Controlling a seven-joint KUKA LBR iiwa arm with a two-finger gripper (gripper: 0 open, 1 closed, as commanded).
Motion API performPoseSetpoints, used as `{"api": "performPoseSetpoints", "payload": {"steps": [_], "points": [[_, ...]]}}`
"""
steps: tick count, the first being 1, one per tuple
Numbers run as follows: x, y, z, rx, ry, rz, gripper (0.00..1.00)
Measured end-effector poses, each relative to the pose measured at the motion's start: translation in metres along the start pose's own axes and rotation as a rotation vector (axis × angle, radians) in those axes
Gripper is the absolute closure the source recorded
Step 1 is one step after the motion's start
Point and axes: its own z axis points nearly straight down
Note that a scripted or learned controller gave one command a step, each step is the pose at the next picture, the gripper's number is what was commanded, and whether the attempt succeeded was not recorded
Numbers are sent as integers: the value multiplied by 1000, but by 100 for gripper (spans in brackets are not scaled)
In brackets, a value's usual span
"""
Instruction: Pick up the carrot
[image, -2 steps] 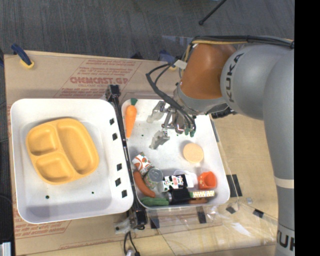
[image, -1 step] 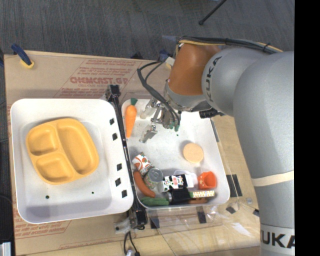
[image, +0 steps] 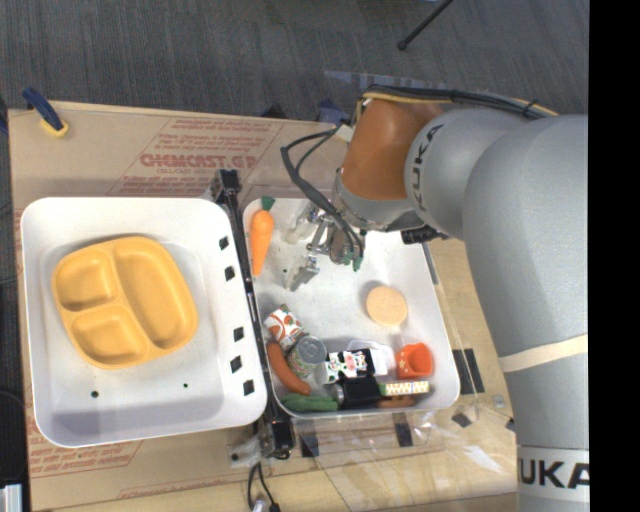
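Note:
The orange carrot (image: 259, 240) with a green top lies along the left wall of the right bin (image: 436, 300), near its far corner, pointing toward the front. My gripper (image: 324, 264) hangs over the far middle of that bin, a short way to the right of the carrot and apart from it. Its metal fingers (image: 301, 275) are spread open with nothing between them. The grey arm with its orange band (image: 385, 150) reaches in from the right and covers the bin's far right corner.
The left bin (image: 40, 330) holds a yellow divided plate (image: 125, 300). In the right bin lie a tan round disc (image: 386, 305), an orange cup (image: 415, 360), a red sausage (image: 288, 372), a can (image: 310, 352) and several small items along the front wall.

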Motion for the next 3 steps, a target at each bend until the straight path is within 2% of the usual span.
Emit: {"api": "performPoseSetpoints", "payload": {"steps": [1,2,3], "points": [[-5,-32,-2,0,-7,-80,0],[-4,-72,-2,0,-4,-266,0],[24,-102,-1,-1,-2,-565,0]]}}
